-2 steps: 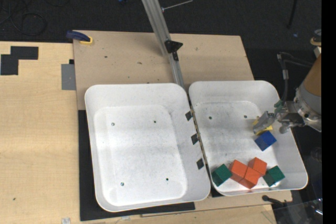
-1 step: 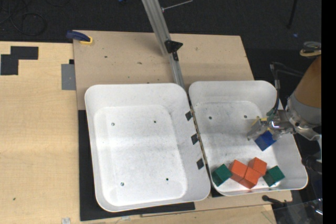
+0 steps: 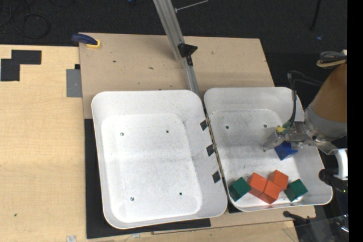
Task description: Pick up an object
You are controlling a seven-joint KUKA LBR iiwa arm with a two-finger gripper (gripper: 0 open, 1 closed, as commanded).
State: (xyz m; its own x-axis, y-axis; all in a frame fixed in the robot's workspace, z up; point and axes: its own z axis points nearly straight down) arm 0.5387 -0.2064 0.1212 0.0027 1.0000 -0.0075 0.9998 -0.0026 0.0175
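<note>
My gripper point(image 3: 282, 140) reaches into the right bin point(image 3: 249, 102) from the right, over its right middle part. A blue block point(image 3: 285, 151) sits directly under the gripper's tip, touching or nearly touching it; the grip itself is hidden. Along the bin's near edge lie a green block point(image 3: 240, 187), two orange blocks point(image 3: 259, 184) point(image 3: 277, 180) pressed together, and a second green block point(image 3: 295, 189).
The left bin point(image 3: 147, 156) lies beside the right one, joined by black clips point(image 3: 210, 149). A slanted aluminium bar point(image 3: 168, 14) rises behind the bins. The grey arm with its orange band point(image 3: 332, 96) fills the right side.
</note>
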